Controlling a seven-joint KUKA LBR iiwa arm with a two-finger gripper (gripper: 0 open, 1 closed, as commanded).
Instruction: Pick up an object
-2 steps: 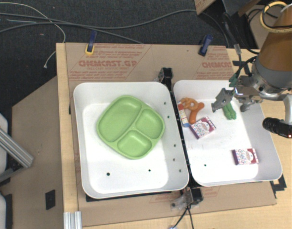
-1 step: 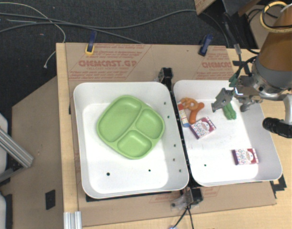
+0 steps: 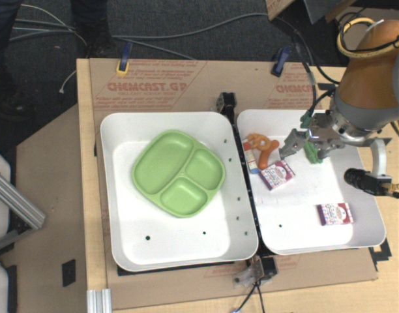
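My gripper hangs over the upper middle of the right bin, below the grey wrist and orange band. A small green object sits right at the gripper's tip; whether it is held is unclear. Just left of the gripper lies an orange toy. A purple and white packet lies below the toy. A second small packet rests near the bin's lower right.
The left bin holds a light green divided plate. A black divider with clamps runs between the bins. A dark cylindrical part juts in at the right bin's right edge. Cardboard lies beneath both bins.
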